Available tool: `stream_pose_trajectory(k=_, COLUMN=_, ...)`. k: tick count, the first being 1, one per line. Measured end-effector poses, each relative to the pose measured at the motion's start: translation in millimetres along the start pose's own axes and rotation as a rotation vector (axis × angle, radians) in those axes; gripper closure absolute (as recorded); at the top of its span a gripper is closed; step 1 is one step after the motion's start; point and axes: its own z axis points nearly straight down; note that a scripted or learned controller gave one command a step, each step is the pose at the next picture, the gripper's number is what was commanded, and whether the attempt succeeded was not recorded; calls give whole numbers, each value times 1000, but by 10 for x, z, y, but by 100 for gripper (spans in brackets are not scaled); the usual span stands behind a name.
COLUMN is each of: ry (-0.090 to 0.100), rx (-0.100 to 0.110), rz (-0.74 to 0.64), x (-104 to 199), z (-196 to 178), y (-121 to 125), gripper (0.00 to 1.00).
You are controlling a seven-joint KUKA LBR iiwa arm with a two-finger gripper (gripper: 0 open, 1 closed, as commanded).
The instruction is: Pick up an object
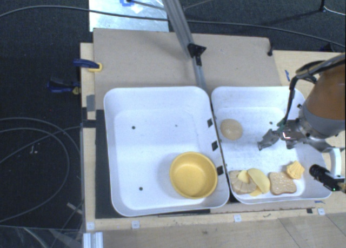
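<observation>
The claw (268,140), whose state cannot be told, is poised in the right bin (254,104), nothing seen held, so a descent is judged next onto the round beige object (232,129) just left.

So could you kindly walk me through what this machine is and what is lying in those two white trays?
This is one camera looking down at a slant on a bench. The grey and orange robot arm reaches in from the right; its end effector hangs over the right bin, with nothing visibly between its fingers. That bin holds a round beige piece and, along its near edge, toy food: a banana, a bread slice and a cheese-like yellow chunk. The left bin holds a yellow bowl.
</observation>
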Motion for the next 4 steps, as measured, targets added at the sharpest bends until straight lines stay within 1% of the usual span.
stream_pose_trajectory(k=1, ry=1, rx=2, rz=0, x=-10, z=620, y=36, gripper=0)
stream_pose_trajectory(k=2, ry=-1, rx=-4, rz=1, x=-15, z=482, y=51, gripper=100)
stream_pose_trajectory(k=3, ry=-3, rx=-10, rz=-4, x=-13, z=-163, y=83, gripper=100)
stream_pose_trajectory(k=4, ry=-3, rx=-12, rz=-4, x=-27, z=-810, y=126, gripper=100)
